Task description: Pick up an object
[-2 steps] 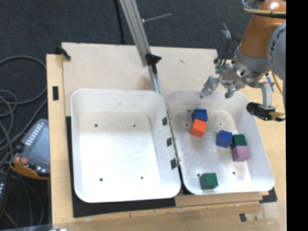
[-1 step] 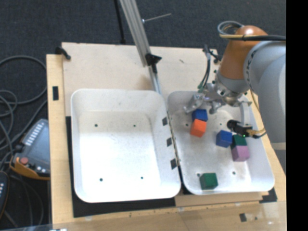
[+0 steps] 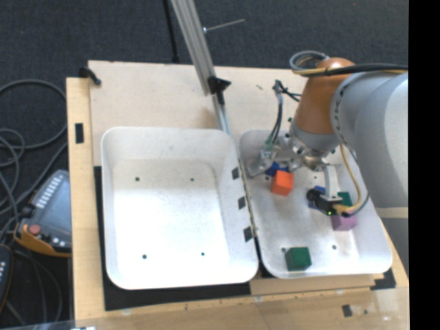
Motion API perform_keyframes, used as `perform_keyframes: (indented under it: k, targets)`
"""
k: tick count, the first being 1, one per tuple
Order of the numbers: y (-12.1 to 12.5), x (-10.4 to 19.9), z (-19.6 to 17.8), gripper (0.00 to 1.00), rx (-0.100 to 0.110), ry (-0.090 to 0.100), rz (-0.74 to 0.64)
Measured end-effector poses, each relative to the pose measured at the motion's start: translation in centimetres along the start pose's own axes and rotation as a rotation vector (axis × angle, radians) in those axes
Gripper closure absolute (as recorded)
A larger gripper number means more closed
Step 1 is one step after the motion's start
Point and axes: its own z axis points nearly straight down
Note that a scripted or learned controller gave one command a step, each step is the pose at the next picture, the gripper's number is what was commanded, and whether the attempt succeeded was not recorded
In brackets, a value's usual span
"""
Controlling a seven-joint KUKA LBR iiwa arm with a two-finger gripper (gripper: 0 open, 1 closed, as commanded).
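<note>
My gripper (image 3: pixel 280 170) hangs over the right bin (image 3: pixel 371 253) near its back edge, just above the orange block (image 3: pixel 282 183). I cannot tell its state. I should go straight down, then squeeze slowly.

- We note the left white bin (image 3: pixel 117 150) as our landmark, resting on a tan bench board (image 3: pixel 137 88).
- A slanted aluminium rail (image 3: pixel 196 40) rises behind the bin.
- A handheld pendant (image 3: pixel 48 212) lies left of it.
- Dark cables (image 3: pixel 27 115) lie left, on grey carpet (image 3: pixel 82 19).
</note>
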Motion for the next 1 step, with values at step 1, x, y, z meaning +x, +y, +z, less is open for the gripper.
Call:
perform_keyframes:
  k: [1]
  targets:
    - [-2.78,-0.03,-0.15,0.00,-0.002,-0.001,0.005]
